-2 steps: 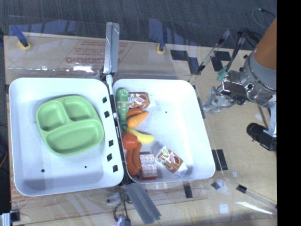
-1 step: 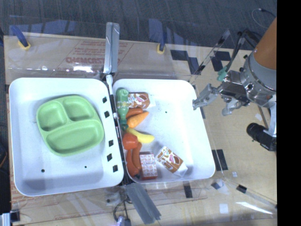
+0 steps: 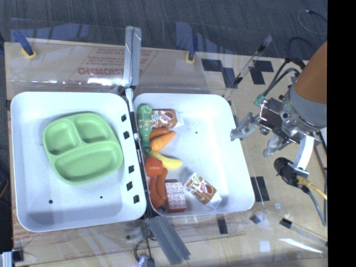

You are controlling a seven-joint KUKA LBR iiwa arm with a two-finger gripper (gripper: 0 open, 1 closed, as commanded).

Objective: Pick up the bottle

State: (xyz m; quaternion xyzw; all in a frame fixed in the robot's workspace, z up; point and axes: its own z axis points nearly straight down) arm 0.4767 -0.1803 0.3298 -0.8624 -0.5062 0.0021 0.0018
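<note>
Dark grey ribbed carpet [image 3: 167, 7] across the top of the frame. Below it a light wood bench top [image 3: 72, 65], red printed lettering [image 3: 103, 65] at upper left, under a clear glossy sheet. Black tape squares [image 3: 214, 65] at upper right, more along the lower right. Lighting even, soft glare on the sheet.

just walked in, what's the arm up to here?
Bottle pick, not yet started by the look of it. The gripper sits outside the right bin, off its right rim, with nothing between its fingers. The green bottle lies against that bin's left wall, packed in with a carrot, a banana and some snack packets. The left bin holds a green divided plate.
</note>
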